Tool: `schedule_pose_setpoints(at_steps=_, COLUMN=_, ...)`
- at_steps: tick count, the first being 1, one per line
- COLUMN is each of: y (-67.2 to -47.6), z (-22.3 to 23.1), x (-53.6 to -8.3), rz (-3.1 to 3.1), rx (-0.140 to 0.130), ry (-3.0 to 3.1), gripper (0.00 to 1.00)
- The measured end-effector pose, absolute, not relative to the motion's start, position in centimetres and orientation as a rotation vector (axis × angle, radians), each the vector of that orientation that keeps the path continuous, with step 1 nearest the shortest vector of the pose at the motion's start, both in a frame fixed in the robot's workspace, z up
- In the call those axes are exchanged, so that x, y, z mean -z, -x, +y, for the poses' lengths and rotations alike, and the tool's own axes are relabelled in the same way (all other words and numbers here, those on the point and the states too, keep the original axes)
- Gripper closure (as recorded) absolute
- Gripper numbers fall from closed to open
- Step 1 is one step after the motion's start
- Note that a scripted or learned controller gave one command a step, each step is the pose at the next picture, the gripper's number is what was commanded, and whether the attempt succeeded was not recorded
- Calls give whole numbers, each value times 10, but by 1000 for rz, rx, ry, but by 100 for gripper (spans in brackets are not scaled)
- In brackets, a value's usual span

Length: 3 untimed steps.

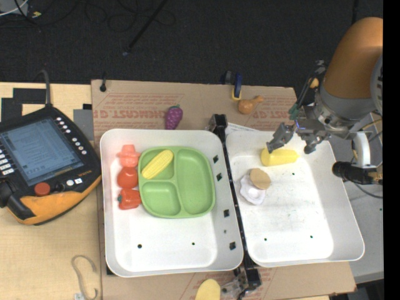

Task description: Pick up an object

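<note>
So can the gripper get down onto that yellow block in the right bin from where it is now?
Probably yes. The gripper hangs open just above the yellow block, with nothing between them. The round tan piece lies apart, nearer the camera, so it shouldn't interfere.

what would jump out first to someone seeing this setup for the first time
Probably the green divided plate in the left bin, with a yellow toy corn cob in its upper-left compartment and red toy pieces beside its left edge. Next, the gripper open just above a yellow block near the back of the right bin.
</note>
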State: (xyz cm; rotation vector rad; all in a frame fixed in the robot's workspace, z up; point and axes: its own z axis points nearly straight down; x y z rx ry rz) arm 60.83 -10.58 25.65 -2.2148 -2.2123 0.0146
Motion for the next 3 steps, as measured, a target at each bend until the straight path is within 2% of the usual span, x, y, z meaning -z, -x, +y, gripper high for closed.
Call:
schedule_pose_setpoints(at_steps=1, y=-610, z=-106, x=-265, rz=-2222, rx=-1, ry=2221, gripper=0)
schedule_pose_setpoints(at_steps=3, y=-608, z=-92, x=-161, rz=-2216, rx=-4, ry=2220, gripper=0)
